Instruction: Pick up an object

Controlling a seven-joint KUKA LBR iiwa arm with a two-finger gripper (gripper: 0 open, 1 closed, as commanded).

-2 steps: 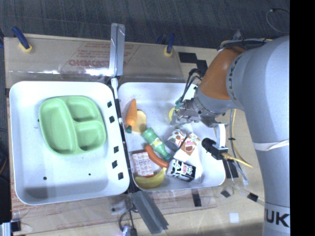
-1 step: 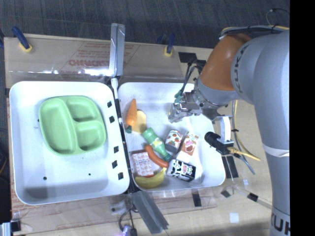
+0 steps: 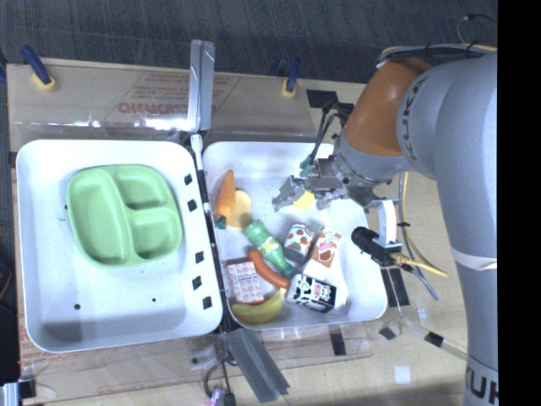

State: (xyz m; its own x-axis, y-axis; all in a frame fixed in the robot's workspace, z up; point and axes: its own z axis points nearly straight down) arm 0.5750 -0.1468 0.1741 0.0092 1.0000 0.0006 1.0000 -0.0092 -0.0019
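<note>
My gripper (image 3: 288, 197) hangs over the upper middle of the right bin (image 3: 355, 307), open with nothing between its fingers. Just to its left lie an orange carrot (image 3: 226, 194) and a yellow fruit (image 3: 243, 201). Below it sit a green bottle (image 3: 267, 244), a red sausage (image 3: 269, 271), a strawberry carton (image 3: 297, 241), a second small carton (image 3: 325, 249), a black-and-white cow-print carton (image 3: 313, 293), a red-and-white packet (image 3: 245, 282) and a banana (image 3: 258, 309). None of them touches the gripper.
The left bin (image 3: 34, 227) holds a green divided tray (image 3: 127, 212). A metal divider (image 3: 201, 83) stands between the bins at the back. The grey arm (image 3: 448, 142) covers the right bin's far right side. Cables (image 3: 414, 265) lie right of that bin.
</note>
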